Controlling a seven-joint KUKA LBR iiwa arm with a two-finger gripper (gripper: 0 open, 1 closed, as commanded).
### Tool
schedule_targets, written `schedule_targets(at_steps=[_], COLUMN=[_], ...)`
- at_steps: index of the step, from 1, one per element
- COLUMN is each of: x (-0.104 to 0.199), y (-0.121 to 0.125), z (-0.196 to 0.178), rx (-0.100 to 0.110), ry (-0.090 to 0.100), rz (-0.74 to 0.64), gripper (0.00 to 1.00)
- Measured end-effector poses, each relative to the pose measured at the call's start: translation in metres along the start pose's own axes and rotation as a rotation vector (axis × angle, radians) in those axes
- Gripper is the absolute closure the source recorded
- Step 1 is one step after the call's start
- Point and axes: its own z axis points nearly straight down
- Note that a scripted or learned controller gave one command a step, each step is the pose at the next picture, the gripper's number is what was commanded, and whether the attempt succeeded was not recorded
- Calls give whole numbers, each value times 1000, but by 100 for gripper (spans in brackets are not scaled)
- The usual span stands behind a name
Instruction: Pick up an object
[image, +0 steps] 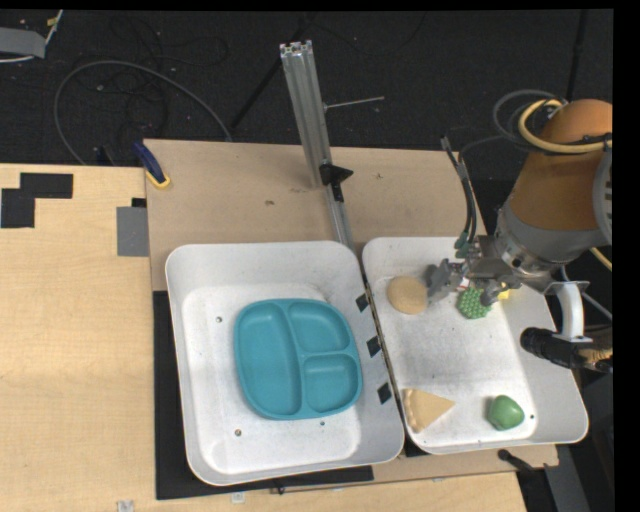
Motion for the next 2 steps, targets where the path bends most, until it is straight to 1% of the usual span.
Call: schedule_targets(at_steps=[1, 2], x=[-1, -3], y=[-6, 0], z=[44, 88], rx=[1, 1], ry=[0, 0], rz=[1, 2], gripper=[0, 0])
